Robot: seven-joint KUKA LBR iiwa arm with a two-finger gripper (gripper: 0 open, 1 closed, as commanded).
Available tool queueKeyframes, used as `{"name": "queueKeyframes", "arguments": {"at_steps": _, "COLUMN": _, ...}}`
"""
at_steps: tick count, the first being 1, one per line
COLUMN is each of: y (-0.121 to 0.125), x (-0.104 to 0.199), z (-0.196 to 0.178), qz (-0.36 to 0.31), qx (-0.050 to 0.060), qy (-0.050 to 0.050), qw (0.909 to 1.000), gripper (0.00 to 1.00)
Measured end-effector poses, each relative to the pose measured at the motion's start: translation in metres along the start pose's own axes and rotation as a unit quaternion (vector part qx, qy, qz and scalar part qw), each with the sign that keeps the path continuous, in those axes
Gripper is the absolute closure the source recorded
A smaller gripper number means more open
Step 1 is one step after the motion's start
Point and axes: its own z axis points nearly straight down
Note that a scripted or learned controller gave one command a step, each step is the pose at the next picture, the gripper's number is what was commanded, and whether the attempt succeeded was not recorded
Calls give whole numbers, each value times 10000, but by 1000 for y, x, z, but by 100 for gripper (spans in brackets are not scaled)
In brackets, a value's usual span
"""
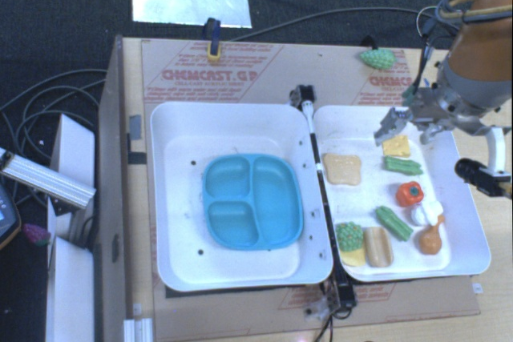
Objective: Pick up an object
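The right bin holds several toy foods. These include a toast slice, a yellow cheese wedge, a green pod, a red tomato, a green cucumber, a broccoli floret, a bread roll and a drumstick. My gripper hangs open over the bin's far part, just above the cheese wedge, with nothing between its fingers. The grey and orange arm comes in from the upper right.
A blue divided plate lies in the left bin. A green toy rests on the bench behind the right bin. A clamp sits where the bins meet, another at the bench's far edge.
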Motion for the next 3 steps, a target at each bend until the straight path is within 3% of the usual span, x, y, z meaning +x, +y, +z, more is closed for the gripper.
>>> {"name": "queueKeyframes", "arguments": {"at_steps": 1, "y": -29, "x": -46, "z": 103, "qz": 12, "qx": 12, "qy": -1, "qw": 10000, "gripper": 0}}
{"name": "queueKeyframes", "arguments": {"at_steps": 2, "y": -49, "x": -66, "z": 155, "qz": 1, "qx": -7, "qy": -1, "qw": 10000, "gripper": 0}}
{"name": "queueKeyframes", "arguments": {"at_steps": 3, "y": -86, "x": -28, "z": 174, "qz": 6, "qx": 4, "qy": 4, "qw": 10000, "gripper": 0}}
